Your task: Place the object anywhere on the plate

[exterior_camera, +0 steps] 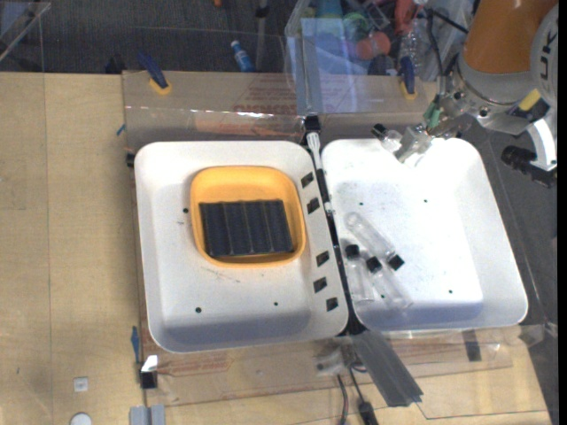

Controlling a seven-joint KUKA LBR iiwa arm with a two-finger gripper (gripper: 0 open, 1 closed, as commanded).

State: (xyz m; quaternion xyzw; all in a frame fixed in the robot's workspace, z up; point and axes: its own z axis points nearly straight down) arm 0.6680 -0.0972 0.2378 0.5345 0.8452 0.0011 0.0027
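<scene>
In the left bin (168,273) sits a yellow plate (248,181) with rounded corners. On the plate lies a dark, ridged rectangular object (246,228), flat and inside the rim. My gripper (409,142) hangs over the far edge of the right bin (452,228), well to the right of the plate, with nothing seen in it. The grey arm with its orange band (500,20) rises behind it at the upper right.
A clear plastic item with small black parts (372,253) lies in the right bin near the divider. Black tabs (319,233) line the divider between the bins. A clear box of colourful objects (354,34) stands behind the bins.
</scene>
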